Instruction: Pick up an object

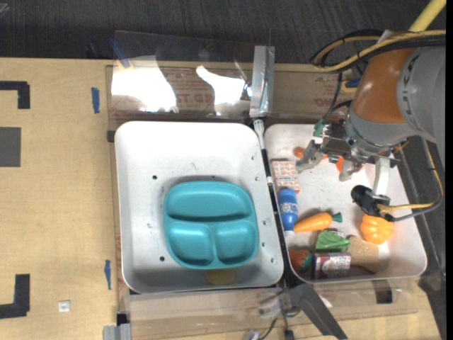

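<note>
I see two bins side by side: the left bin (134, 190) holds a divided tray (210, 222) at its centre. The right bin (414, 250) holds a bottle (287, 205) along its left wall, a carrot (313, 222) right of it, and a pepper (376, 228) further right.

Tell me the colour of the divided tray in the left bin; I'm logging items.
Teal tray, seen clearly in the camera view.

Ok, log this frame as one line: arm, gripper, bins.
arm: over right bin | gripper: above bin's far end, nothing seen between fingers | left bin: teal tray | right bin: carrot, bottle
</note>
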Controlling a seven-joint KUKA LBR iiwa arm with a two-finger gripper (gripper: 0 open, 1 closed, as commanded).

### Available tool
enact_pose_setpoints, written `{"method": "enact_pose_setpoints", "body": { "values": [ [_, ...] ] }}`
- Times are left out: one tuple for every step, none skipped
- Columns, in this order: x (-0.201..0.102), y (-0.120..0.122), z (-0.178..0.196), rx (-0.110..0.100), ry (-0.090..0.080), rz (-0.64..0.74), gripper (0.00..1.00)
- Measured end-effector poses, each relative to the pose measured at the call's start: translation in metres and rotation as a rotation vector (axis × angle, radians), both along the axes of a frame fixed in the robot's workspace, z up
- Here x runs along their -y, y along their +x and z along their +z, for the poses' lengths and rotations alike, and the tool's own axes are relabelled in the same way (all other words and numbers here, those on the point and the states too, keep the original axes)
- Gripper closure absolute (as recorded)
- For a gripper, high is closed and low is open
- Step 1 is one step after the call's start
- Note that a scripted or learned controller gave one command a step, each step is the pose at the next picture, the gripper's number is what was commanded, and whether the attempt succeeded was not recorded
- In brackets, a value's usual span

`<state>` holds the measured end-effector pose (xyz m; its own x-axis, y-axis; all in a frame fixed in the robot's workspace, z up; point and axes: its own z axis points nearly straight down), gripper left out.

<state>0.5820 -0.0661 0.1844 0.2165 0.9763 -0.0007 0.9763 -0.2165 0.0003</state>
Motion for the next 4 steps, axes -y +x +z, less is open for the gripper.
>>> {"method": "enact_pose_setpoints", "body": {
  "values": [
    [0.038,-0.045,-0.082,-0.007,0.002,0.172,0.00],
    [0.038,-0.060,-0.097,0.007,0.001,0.180,0.00],
    [0.039,-0.059,-0.086,0.013,-0.001,0.179,1.00],
    [-0.019,-0.031,0.002,0.005,0.002,0.071,1.00]
  ]
}}
